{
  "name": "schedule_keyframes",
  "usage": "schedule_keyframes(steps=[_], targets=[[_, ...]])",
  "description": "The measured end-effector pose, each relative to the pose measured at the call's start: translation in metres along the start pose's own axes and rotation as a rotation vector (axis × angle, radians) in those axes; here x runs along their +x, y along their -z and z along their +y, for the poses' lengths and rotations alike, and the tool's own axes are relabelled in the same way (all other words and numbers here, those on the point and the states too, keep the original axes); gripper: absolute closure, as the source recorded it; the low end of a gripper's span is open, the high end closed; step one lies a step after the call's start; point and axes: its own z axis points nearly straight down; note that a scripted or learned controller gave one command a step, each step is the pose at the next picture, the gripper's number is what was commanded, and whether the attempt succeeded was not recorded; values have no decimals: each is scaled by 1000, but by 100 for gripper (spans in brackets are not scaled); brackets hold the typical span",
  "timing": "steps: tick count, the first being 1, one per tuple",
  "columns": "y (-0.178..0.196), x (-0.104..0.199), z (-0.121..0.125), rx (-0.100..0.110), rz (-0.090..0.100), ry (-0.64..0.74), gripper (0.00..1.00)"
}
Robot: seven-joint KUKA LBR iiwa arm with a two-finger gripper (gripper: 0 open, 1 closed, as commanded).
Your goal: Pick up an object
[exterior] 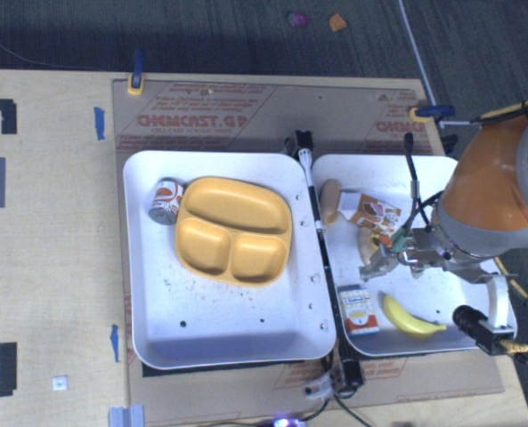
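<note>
Grey two-finger gripper (377, 263) low over right shallow white bin (442, 169), finger state — cannot tell. Curved yellow banana (410, 318) lies near front wall, just beside small carton (357, 310). Looks light, soft, bruisable; grip mid-body, across curve, gently.

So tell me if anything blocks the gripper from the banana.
Nothing visible does. The gripper hangs over the right bin, and the banana lies just below it in the picture with bare bin floor between. The small carton sits beside the banana, off that path.

The arm (499, 194) is grey with a broad orange band — black cables trail along it.
</note>
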Motion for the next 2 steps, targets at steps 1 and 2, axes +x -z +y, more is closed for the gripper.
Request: schedule_keyframes(steps=[1,2], targets=[[-86,-31,2,-9,-2,-1,0],[-76,-31,3,-12,-3,0,100]])
